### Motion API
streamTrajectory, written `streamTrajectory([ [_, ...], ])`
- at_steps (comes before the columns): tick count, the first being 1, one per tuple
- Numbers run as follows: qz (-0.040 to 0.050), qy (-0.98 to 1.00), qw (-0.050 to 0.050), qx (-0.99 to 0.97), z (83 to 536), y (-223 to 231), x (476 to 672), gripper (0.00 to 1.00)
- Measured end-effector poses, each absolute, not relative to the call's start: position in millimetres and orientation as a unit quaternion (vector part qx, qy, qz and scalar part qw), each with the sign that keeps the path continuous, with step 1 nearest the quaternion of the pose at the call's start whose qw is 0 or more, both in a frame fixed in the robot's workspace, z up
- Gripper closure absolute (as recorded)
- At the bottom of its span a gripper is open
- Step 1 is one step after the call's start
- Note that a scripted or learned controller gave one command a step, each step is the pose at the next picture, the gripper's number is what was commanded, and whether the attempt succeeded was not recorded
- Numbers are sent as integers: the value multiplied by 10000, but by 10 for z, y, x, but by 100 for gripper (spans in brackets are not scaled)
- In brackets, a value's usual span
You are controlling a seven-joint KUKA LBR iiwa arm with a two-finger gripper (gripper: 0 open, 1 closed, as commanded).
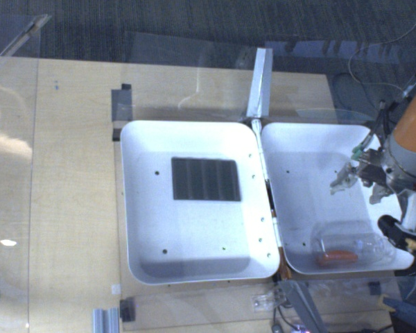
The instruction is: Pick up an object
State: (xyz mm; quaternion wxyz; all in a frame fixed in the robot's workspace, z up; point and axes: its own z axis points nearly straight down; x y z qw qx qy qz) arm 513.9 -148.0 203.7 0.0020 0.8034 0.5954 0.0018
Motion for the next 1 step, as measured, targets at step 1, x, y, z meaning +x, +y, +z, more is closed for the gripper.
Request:
streamTrajectory([
  [1,65,5732,48,8194,902,-1006,5249,0],
])
